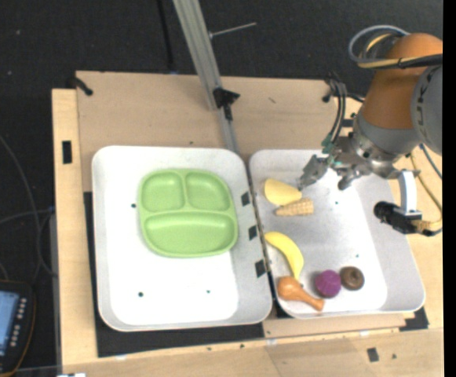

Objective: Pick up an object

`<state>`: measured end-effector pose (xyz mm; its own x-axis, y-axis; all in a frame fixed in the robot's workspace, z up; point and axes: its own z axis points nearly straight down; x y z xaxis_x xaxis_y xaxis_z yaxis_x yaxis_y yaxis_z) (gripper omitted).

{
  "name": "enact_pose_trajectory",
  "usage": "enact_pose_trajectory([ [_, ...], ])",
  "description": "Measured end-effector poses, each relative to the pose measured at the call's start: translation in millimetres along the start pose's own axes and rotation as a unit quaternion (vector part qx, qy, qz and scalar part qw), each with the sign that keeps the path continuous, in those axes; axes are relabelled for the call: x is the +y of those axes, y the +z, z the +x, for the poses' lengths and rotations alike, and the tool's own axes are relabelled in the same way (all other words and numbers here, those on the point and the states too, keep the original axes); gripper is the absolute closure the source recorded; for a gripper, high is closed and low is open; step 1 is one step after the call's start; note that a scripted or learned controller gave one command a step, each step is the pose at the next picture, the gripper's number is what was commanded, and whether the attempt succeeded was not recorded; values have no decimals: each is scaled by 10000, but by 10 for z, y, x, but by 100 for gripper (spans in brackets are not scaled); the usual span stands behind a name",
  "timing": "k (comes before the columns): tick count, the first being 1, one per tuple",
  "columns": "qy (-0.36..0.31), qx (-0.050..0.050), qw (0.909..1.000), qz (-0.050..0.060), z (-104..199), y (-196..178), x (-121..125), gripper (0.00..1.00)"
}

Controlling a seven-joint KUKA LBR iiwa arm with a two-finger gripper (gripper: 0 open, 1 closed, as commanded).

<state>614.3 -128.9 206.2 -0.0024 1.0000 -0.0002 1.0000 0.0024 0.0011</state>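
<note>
Two fingers spread — hand (326, 176) above right bin (384, 242)

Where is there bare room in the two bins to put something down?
Left bin: a bare strip in front of the green divided plate, and a narrower one to its left. Right bin: the floor between the banana and the right wall. Crowded: the front corner with the orange piece, purple ball and brown ring.

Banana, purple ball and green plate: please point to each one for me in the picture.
banana (286, 250), camera view, middle of its curved yellow body.
purple ball (327, 283), camera view, centre of its top.
green plate (187, 228), camera view, floor of its large front compartment.
</note>
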Motion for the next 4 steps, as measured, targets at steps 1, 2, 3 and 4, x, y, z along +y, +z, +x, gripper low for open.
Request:
enact_pose_trajectory([
  [1, 2, 1, 10000, -1, 0, 0, 0, 0],
  [2, 17, -9, 10000, 21, -111, 491, 8, 0],
  [3, 26, -2, 10000, -8, -122, 983, 19, 0],
  [4, 35, -4, 10000, -84, -124, 805, 65, 100],
])
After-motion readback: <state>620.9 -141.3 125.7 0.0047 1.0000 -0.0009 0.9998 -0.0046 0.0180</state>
